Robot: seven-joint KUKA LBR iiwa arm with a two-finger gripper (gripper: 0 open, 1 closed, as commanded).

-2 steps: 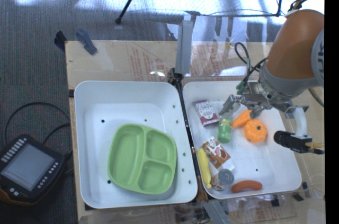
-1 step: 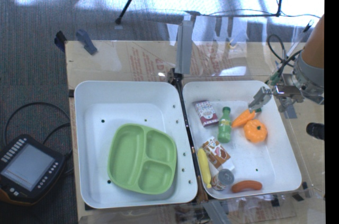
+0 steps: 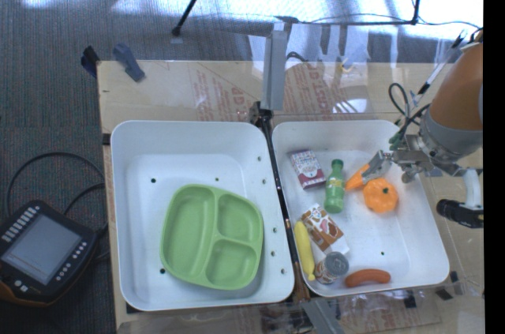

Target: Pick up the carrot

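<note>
Claw [image 3: 384, 164] low over right bin [image 3: 410, 245], beside carrot [image 3: 357, 180].

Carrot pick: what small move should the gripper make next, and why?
Probably ease the gripper a little further left and down toward the carrot. The carrot lies tilted in the right bin, between the green bottle and the orange pumpkin, and the fingertips sit just above its upper end. Nothing is seen gripped yet, and the pumpkin crowds the approach.
</note>
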